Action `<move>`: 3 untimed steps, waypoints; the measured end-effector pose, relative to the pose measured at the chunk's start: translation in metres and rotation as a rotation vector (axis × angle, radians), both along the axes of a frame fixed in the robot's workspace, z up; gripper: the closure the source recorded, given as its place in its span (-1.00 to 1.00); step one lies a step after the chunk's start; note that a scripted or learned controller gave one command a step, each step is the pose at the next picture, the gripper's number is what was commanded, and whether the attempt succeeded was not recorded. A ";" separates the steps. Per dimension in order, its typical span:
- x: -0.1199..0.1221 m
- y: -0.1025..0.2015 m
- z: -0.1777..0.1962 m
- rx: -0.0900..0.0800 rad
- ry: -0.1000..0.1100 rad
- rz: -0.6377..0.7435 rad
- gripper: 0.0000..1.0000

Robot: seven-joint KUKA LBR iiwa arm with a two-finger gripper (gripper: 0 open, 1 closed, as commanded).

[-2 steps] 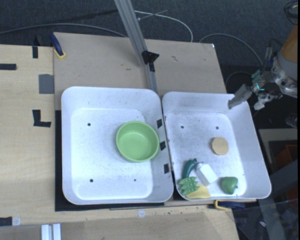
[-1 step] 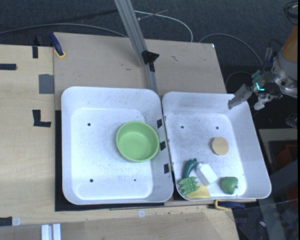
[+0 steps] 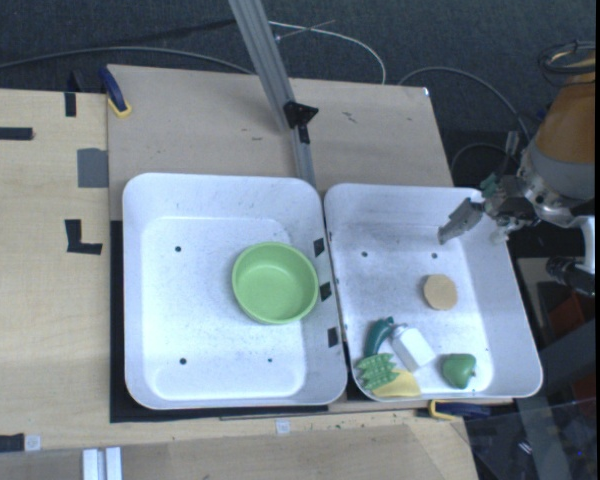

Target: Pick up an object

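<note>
My gripper [image 3: 458,224] hangs over the upper right part of the right bin [image 3: 380,218], coming in from the right edge, with nothing seen in it. Below it and slightly left, a round tan disc [image 3: 440,291] lies flat on the bin floor, apart from the gripper. Along the bin's front edge sit a dark green curved piece [image 3: 380,333], a white block [image 3: 413,348], a small green rounded item [image 3: 458,369], a light green ridged item [image 3: 375,371] and a yellow piece [image 3: 402,387]. A light green bowl [image 3: 274,283] stands upright in the left bin [image 3: 170,218].
A grey metal pole [image 3: 265,53] slants down from the top to the rear seam between the bins. Cables [image 3: 350,43] lie behind the bench. A blue and yellow clamp [image 3: 114,93] sits at the bench's back left corner.
</note>
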State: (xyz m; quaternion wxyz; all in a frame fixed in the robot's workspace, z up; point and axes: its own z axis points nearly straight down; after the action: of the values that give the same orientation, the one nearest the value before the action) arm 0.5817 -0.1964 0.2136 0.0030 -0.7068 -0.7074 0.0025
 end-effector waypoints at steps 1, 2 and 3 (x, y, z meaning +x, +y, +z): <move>-0.003 0.010 -0.060 0.001 0.000 0.001 -1.00; -0.003 0.001 -0.115 0.000 0.000 0.000 -1.00; -0.001 0.002 -0.101 0.000 -0.005 0.001 1.00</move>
State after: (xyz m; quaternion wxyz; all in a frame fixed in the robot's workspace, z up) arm 0.5804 -0.1949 0.1123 0.0012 -0.7063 -0.7079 0.0010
